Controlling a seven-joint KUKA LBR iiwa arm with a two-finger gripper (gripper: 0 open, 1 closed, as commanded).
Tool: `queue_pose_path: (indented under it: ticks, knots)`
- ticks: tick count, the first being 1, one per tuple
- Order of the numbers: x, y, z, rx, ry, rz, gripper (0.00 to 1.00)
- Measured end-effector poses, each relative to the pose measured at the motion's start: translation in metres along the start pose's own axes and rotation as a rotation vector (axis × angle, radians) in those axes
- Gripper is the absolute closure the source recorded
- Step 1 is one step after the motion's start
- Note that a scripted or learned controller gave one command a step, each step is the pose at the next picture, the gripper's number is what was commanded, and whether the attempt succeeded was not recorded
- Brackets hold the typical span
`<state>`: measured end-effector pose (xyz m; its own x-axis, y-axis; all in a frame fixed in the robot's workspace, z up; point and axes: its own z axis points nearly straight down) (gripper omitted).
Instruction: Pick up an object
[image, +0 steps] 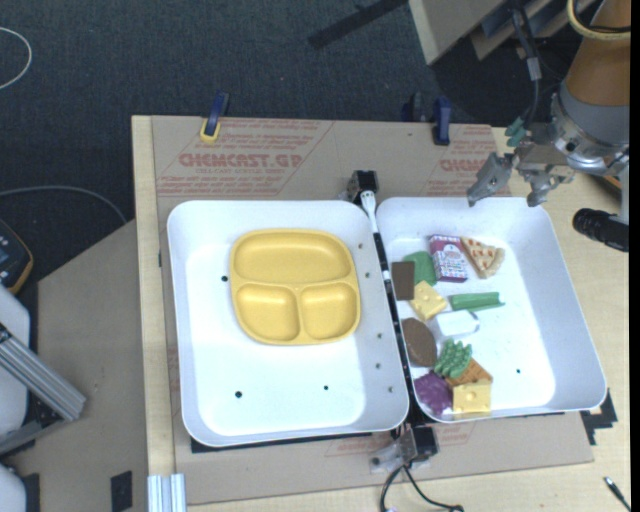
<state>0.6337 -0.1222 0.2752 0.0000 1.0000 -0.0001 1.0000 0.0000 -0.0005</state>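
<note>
- Toys (447, 325), the things to pick from, lie heaped along the left half of the right bin (560, 300), apart from the gripper (510, 188), which hangs above that bin's far rim with its fingers spread and nothing between them.
- Judged from here, the gripper must travel down and leftward off the rim; too shallow a descent could clip the bin's far wall.
- Nearest the rim lie a pizza slice (484, 257) and a maroon packet (448, 258), touching each other; fingers closing there could catch both or nudge one away.
- Further from the rim, a cheese wedge (429, 300), a green stick (474, 300) and a white block (458, 323) crowd together, leaving little room for a finger between them.
- Farthest from the rim, a brown oval (421, 342), a green sprig (453, 357), a purple piece (433, 390) and a yellow block (472, 399) overlap; flat pieces may slip out of a pinch.
- Beyond the right bin, the left bin (200, 340) holds a yellow tray (295, 285), well clear of any likely path.
</note>
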Motion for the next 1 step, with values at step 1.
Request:
queue_pose_path:
  ticks: [1]
  knots:
    - [0.0001, -0.0028, 0.0427, 0.005, 0.001, 0.001, 0.00]
